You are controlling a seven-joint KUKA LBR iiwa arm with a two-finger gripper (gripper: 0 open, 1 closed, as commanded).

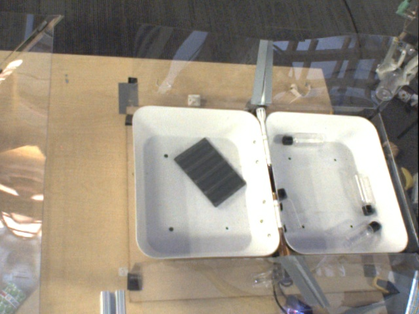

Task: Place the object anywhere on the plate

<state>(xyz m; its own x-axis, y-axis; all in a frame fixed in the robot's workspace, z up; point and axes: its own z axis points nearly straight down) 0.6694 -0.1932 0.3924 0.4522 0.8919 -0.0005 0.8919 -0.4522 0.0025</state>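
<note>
We see dark grey ribbed plate (209,171) lying flat, turned diagonal, in left bin (149,241). Right bin (386,241) holds three clear tubes with black caps: one far left (300,139), one right side (363,192), one near right corner (364,231). Gripper (397,63) at far right, beyond bins; we cannot tell its state.

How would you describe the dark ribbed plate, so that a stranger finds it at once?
Look at the left white bin. Near its middle lies a dark grey ribbed plate, rectangular and turned at a slant. The right bin holds clear tubes with black caps instead.
</note>
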